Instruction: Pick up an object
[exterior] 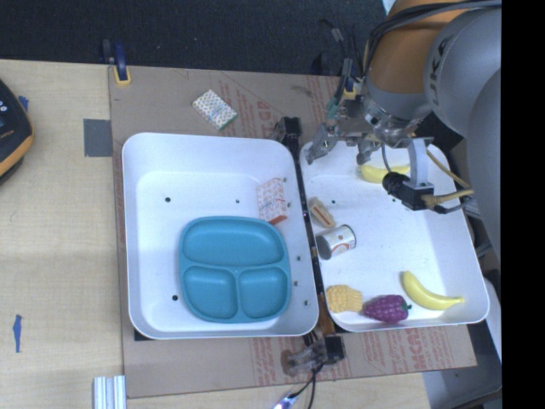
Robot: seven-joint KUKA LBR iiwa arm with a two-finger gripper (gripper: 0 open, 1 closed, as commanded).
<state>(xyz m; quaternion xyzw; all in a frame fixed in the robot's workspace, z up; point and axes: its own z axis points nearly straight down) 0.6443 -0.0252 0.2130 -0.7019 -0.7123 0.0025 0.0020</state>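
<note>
My gripper (341, 149) hovers over the far left corner of the right bin (443, 228); its fingers are spread, it is open and nothing sits between them. A yellow banana (373, 174) lies just right of the fingers, partly hidden by the wrist's black fitting. Down the bin's left side lie a small bread-like piece (321, 214) and a silver can (336, 241) on its side. Along the near edge sit a corn cob (343, 297), purple grapes (385, 308) and a second banana (430, 292).
The left bin (149, 194) holds a blue divided plate (234, 268) and a red-and-white packet (272, 199) against its right wall. A small patterned packet (214, 108) lies on the bench behind that bin. The arm's grey body covers the upper right.
</note>
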